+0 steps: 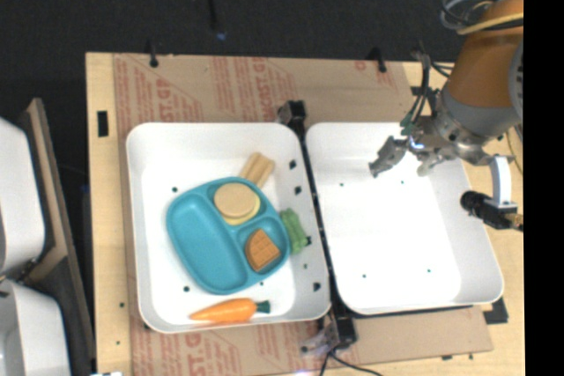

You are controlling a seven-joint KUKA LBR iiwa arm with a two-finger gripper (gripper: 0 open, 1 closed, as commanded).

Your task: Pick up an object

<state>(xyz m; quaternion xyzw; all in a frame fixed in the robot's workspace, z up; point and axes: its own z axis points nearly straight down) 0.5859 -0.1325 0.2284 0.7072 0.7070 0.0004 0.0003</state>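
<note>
Candidate objects all sit in the left bin (150, 216). Blue divided tray (220, 238) at centre, lying at a slant. Round tan disc (237, 201) in its upper compartment; brown waffle-textured piece (263, 249) in its lower right compartment. Pale wooden block (257, 167) just beyond the tray's upper edge, touching or overlapping the rim. Small green piece (293, 230) against the tray's right side. Orange carrot (227, 310) lies apart, near the bin's front wall.

Right bin (441, 277) beside it. Gripper (407, 158) hangs over this bin's upper part, well apart from all objects. Fingers spread wide, nothing between them. Grey arm (480, 70) with orange band enters from the right.
</note>
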